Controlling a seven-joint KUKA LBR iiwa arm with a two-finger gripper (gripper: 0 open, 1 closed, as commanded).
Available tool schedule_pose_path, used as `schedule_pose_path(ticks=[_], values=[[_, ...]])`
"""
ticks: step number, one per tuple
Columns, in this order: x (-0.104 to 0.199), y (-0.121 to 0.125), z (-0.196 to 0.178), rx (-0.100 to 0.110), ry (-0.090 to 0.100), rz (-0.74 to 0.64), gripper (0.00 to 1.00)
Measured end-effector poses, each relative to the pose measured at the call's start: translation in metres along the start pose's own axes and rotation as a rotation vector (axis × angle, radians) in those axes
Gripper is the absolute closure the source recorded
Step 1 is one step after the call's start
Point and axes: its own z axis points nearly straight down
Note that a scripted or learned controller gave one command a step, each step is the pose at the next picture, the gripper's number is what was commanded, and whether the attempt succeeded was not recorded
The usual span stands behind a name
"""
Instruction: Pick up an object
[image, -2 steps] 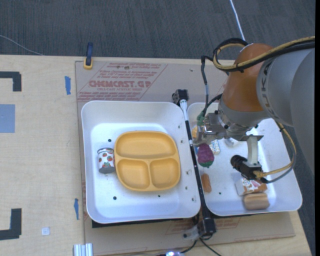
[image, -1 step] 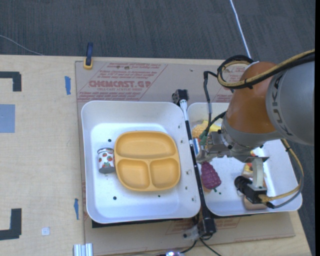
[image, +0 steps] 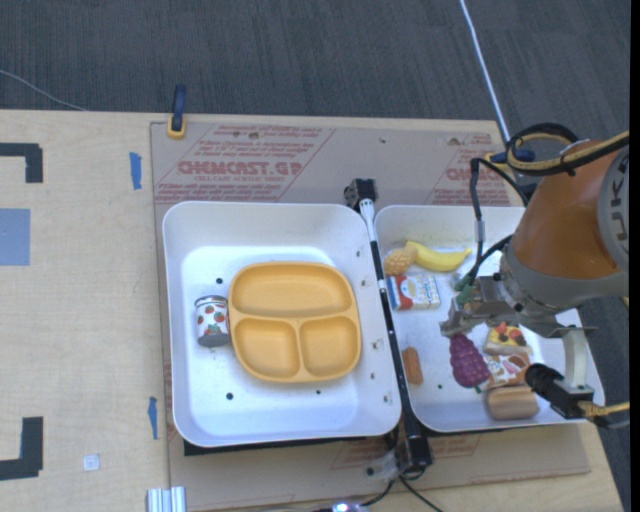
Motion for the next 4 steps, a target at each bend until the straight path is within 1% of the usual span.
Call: schedule_pose_path(ticks=[1, 2, 3, 4], values=[[0.0, 0.0, 0.0, 0.0, 0.001, 0.0, 0.0], [-0.046, 0.071, 0.069, -0.002, -0.002, 0.0, 0.0], [-0.05, 0.044, 0.101, -0.002, 0.0, -0.001, 0.0], [-0.05, 0.013, 0.105, -0.021, -0.006, -0.001, 0.0]])
